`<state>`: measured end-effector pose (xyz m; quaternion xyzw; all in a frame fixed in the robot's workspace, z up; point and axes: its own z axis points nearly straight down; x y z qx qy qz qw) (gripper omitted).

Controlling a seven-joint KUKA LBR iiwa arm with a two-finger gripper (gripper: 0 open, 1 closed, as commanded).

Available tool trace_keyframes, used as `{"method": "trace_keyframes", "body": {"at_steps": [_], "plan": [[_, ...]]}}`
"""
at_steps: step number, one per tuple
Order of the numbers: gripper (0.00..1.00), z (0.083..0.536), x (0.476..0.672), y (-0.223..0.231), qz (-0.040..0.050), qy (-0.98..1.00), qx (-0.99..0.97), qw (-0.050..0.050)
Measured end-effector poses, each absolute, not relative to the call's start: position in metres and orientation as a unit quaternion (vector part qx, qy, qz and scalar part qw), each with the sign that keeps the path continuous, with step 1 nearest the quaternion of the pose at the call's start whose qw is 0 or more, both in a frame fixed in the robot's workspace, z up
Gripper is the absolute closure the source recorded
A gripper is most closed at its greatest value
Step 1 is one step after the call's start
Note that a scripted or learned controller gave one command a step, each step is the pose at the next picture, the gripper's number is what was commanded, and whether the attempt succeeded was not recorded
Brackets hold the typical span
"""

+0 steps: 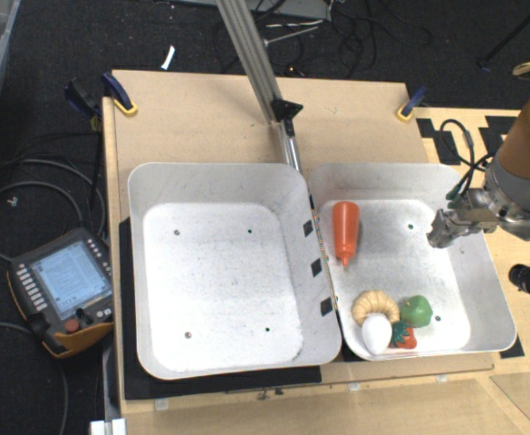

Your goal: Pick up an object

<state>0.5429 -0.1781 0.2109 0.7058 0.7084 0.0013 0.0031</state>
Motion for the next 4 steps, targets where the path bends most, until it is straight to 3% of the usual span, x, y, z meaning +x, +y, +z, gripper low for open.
{"method": "trace_keyframes", "body": {"at_steps": [1,2,4], "plan": [[1.0,0.248,0.544,-0.178,0.0012,0.708,0.706,0.003],[1.0,0.253,0.546,-0.123,0.0009,0.71,0.704,0.0],[1.0,0.243,0.526,-0.017,-0.0003,0.71,0.704,-0.002]]}}
